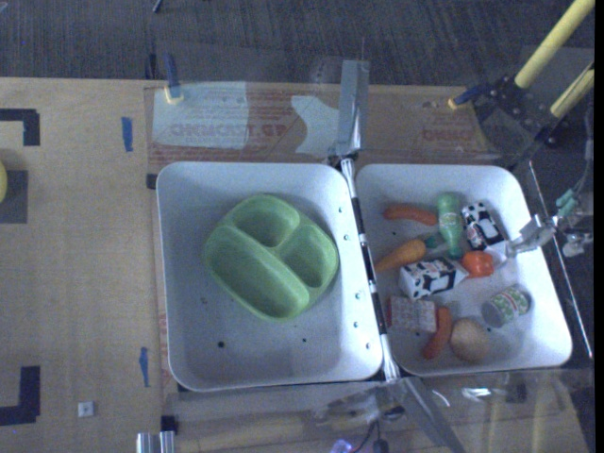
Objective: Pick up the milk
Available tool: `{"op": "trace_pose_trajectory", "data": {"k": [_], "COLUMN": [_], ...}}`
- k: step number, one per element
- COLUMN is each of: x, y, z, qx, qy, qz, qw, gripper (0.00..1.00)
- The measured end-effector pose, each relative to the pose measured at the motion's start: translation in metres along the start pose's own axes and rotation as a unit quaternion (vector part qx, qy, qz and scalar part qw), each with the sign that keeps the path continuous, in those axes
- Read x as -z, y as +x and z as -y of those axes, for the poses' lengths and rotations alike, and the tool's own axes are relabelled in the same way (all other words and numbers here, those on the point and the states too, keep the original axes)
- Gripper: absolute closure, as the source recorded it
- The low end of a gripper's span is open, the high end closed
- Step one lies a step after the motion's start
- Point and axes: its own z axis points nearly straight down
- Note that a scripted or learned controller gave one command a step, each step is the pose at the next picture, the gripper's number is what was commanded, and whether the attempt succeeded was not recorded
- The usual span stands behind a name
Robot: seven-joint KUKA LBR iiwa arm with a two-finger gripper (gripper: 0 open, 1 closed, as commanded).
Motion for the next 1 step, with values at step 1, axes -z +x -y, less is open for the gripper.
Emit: {"op": "trace_pose_trajectory", "data": {"k": [1], "x": [-0.1106], "y": [-0.0101], "z": [-0.0386], "qx": [-0.125], "qy": [-0.009], "qz": [0.001], "qw": [0.9922], "gripper": [0.0]}}
